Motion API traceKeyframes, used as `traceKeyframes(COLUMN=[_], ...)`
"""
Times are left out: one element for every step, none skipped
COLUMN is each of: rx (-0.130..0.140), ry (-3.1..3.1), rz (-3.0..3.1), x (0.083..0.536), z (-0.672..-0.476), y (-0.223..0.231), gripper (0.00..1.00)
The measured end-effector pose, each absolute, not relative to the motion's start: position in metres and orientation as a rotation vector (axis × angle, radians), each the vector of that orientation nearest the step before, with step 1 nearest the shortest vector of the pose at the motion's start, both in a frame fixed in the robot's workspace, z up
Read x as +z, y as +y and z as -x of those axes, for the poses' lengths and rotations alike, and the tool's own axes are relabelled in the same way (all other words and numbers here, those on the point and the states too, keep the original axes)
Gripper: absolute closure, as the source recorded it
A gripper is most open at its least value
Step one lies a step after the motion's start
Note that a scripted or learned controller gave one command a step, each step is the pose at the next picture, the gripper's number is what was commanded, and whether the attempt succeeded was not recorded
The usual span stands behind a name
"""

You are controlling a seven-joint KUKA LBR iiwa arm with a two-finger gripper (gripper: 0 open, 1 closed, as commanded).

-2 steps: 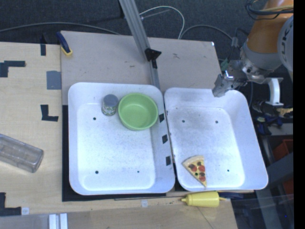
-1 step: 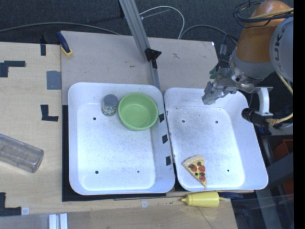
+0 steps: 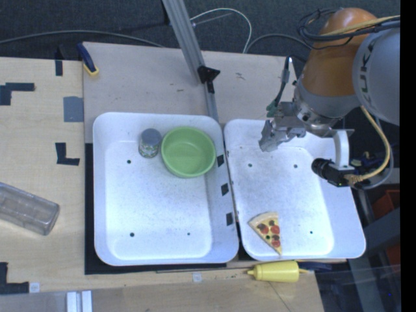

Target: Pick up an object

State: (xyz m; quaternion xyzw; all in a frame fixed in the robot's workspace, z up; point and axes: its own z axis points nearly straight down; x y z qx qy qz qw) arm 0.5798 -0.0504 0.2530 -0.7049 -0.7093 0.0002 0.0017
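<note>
- The gripper (image 3: 270,142) hangs over the far left part of the right bin (image 3: 338,239), with nothing visible between its fingers
- Finger state: it cannot be told from this angle whether they are spread or pressed together, as the tips merge into one grey mass
- Candidate in the right bin: a pizza slice (image 3: 267,230), lying flat near the front edge, well apart from the gripper
- Handling judgement for the slice: probably a light, stiff plastic toy. It is thin and flat, so the fingers have little height to close on. Take hold across the two straight sides near the broad crust end; a grip at the narrow tip is likely to slip off
- Candidates in the left bin (image 3: 110,239): a green bowl (image 3: 188,152) and a small can (image 3: 149,143), standing just beside each other at the far side
- Handling judgement for the bowl: light, rigid, smooth. Pinch the rim with one finger inside and one outside
- Handling judgement for the can: upright, rigid, rounded. Close across its width from above; the nearby bowl leaves little room on that side
- A yellow bottle (image 3: 276,272) lies on the bench just in front of the right bin
</note>
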Motion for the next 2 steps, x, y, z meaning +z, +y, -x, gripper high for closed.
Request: traceKeyframes(rx=[0.003,0.005], ry=[-2.226,-2.224], rz=[2.211,2.212], x=[0.241,0.233], z=[-0.559,-0.526], y=[0.008,0.050], gripper=[1.00,1.00])
